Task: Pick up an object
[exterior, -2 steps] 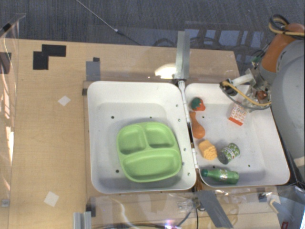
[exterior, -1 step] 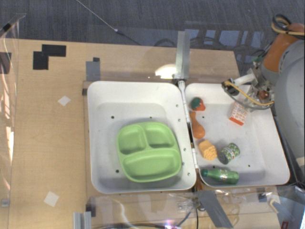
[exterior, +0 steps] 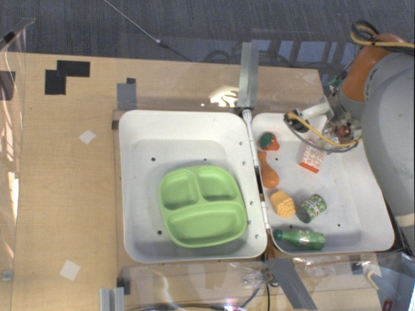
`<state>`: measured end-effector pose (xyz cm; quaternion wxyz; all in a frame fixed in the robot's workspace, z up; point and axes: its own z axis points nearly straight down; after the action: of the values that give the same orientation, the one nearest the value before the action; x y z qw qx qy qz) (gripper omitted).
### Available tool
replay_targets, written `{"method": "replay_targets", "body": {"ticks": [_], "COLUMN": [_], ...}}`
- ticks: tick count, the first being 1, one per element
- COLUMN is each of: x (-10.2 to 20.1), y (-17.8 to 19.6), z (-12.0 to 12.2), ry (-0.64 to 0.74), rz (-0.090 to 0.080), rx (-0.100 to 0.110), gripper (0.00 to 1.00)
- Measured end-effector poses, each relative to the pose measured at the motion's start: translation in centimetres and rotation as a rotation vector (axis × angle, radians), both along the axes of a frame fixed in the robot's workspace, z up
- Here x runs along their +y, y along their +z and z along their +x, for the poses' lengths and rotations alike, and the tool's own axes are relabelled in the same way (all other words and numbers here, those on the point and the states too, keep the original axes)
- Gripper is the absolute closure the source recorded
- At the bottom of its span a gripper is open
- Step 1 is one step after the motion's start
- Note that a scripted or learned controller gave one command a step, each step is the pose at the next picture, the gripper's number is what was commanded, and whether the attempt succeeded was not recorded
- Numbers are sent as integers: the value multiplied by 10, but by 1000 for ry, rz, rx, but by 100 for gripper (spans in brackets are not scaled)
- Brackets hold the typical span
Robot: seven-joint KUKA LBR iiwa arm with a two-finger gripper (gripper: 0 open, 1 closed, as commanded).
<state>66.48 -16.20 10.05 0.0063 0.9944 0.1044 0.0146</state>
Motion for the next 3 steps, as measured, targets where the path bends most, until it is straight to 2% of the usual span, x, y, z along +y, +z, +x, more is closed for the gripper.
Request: {"method": "replay_targets", "body": {"ticks": [1, 2, 3], "x": [49, 3, 27], "y": [0, 1, 1], "z": [6, -31, -71], "ry": [-3, 1, 2], "rz": [3, 4, -1], "rx": [-2, -4, -11], "gripper": [100, 100, 100]}}
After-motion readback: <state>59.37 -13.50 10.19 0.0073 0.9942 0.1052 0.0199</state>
